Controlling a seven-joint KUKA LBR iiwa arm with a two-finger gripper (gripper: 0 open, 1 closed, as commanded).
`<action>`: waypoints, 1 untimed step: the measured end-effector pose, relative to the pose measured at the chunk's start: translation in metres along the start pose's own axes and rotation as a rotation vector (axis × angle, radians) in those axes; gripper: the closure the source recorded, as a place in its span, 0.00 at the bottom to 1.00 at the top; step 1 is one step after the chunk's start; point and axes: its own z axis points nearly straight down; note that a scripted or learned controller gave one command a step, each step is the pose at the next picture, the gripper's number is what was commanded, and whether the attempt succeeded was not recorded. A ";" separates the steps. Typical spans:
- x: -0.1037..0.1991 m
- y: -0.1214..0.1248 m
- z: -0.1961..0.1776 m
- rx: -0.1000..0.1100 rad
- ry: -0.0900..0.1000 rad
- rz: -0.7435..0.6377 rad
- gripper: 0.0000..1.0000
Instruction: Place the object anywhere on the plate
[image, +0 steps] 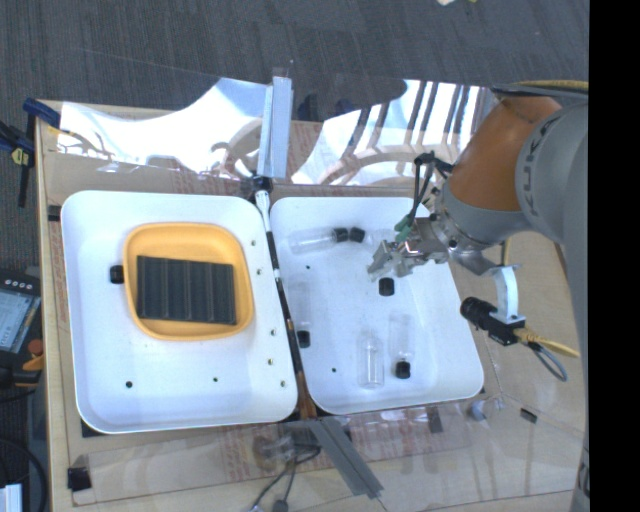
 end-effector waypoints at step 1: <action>0.026 0.049 -0.018 -0.001 0.000 -0.122 1.00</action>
